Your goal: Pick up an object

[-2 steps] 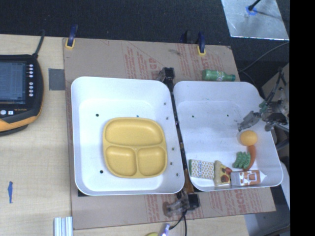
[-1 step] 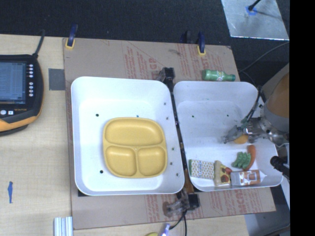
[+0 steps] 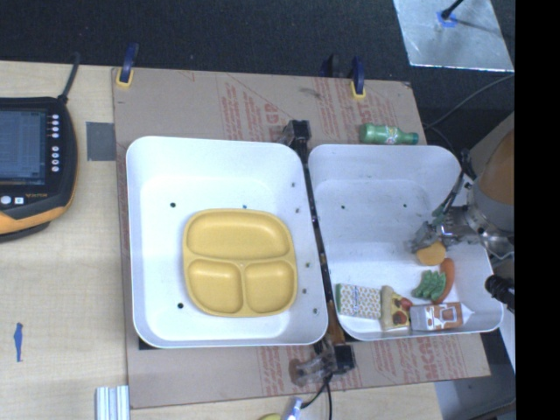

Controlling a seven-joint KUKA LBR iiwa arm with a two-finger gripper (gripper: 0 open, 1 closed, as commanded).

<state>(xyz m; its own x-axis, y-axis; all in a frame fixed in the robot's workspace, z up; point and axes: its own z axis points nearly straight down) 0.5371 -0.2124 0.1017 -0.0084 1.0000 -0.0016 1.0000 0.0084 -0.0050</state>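
Orange toy (image 3: 430, 254) lies in the right bin (image 3: 376, 182) nr its right wall, w/ the hand (image 3: 440, 231) low just above & touching it, grip state can't tell, so pick looks barely begun: nothing lifted yet, grasp & raise left.

Viewpoint: you look down from one fixed camera above the table (image 3: 61, 261), at a slant.
Facing: the far edge lies at the top.
Range: far enough that you take in the left bin (image 3: 149, 234) and the right bin (image 3: 367, 191) whole.
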